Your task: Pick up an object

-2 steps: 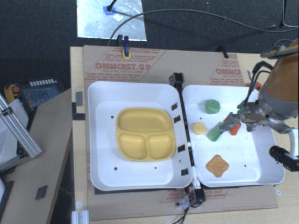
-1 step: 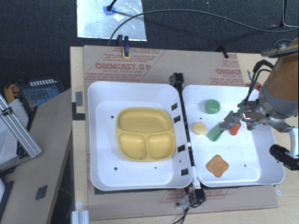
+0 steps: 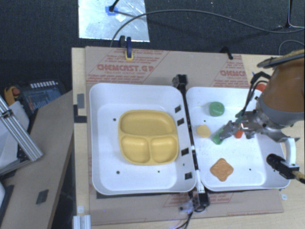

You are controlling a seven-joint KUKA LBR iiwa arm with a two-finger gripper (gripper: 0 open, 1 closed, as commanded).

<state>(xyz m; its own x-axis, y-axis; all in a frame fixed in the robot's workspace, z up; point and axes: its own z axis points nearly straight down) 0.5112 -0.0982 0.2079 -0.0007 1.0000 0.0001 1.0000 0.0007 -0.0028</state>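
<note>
1. Inspecting the right bin (image 3: 252, 178), I find the gripper (image 3: 228, 130) low over its middle; whether the fingers are open or closed I cannot tell.
2. A small green piece (image 3: 217, 138) sits at the tip, touching or just beside it. I cannot confirm it is held.
3. Risk: the tip may nudge that piece aside instead of seizing it.
4. A pale yellow piece (image 3: 203, 130) lies just beside; a clumsy closure could push it.
5. A green round object (image 3: 216, 109) and an orange cracker-like piece (image 3: 221, 169) lie apart.
6. The yellow tray (image 3: 147, 136) sits in the left bin (image 3: 102, 128), unthreatened.
</note>
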